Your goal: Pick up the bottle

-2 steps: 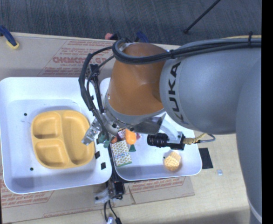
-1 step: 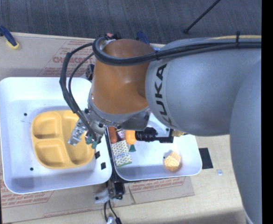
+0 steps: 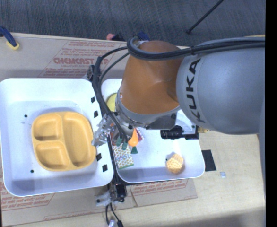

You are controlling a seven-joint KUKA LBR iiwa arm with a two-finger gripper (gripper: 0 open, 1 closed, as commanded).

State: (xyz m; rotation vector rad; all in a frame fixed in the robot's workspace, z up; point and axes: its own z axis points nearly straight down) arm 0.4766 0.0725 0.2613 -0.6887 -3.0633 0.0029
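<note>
Jaws [image 3: 111, 132] hang low over both bins' shared rim [image 3: 111, 162]

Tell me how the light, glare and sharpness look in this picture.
Camera view: the light is even and soft; the white plastic left bin looks bright with no hard glare; the yellow three-compartment tray is fairly sharp; the tool sits in the arm's shadow and looks blurred.

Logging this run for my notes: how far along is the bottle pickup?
Done: the arm has reached over the right bin, claw low by the divider. In hand: nothing visibly held. Left: the grasp and lift; I can't make out a bottle among the small items below the wrist.
</note>
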